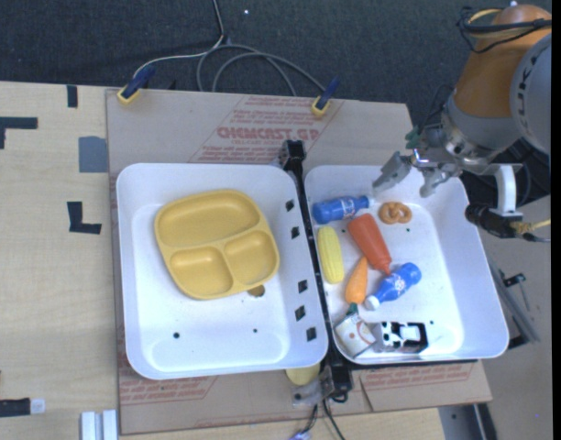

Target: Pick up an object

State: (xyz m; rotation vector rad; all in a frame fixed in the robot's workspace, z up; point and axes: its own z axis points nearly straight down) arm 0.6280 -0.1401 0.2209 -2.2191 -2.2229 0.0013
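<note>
My gripper (412, 178) hangs open over the far edge of the right bin (468, 273), with nothing between its fingers. Just below it lies a small brown pretzel (396, 213). Left of the pretzel is a blue bottle (338, 209) lying on its side. A red-orange bottle (368, 241), a yellow corn cob (330, 253), an orange carrot (356, 281) and a blue-and-white bottle (395, 285) lie in the bin's middle. A black-and-white toy (400, 335) sits near the front edge.
The left bin (143, 337) bears a yellow divided plate (216, 242). A black hinge strip (303, 264) runs between the bins. Cables and two clamps (326, 94) lie behind on the cardboard sheet.
</note>
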